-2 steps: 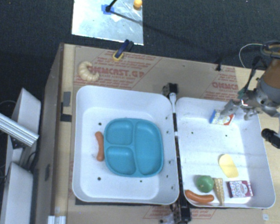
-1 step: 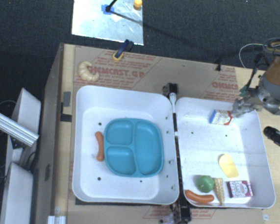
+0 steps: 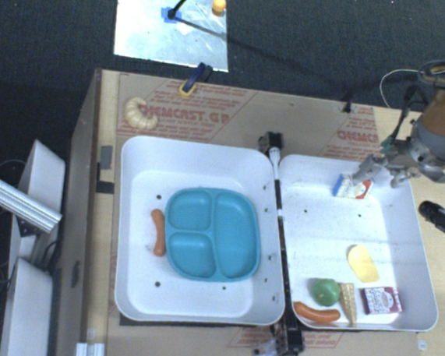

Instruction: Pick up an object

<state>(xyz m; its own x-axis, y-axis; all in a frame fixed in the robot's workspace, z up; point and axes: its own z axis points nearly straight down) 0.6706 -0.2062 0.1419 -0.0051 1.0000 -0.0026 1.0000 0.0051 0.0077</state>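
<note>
- Gripper (image 3: 373, 174) sits over the far corner of the right bin (image 3: 422, 255), at a small blue, white and red carton (image 3: 350, 187).
- The carton looks pinched at the fingertips and tilted up off the bin floor; hold seems shallow, on one edge only.
- Risk: carton slips or rotates out on lift, since the grip is near its end.
- Risk: bin wall is close; a sideways move could knock it free.
- Other candidates near front: yellow piece (image 3: 364, 264), green ball (image 3: 324, 290), sausage (image 3: 316, 314), cone (image 3: 349, 302), maroon packet (image 3: 380, 300).
- Left bin (image 3: 138, 204): blue tray (image 3: 212, 233), second sausage (image 3: 158, 231) beside it.
</note>
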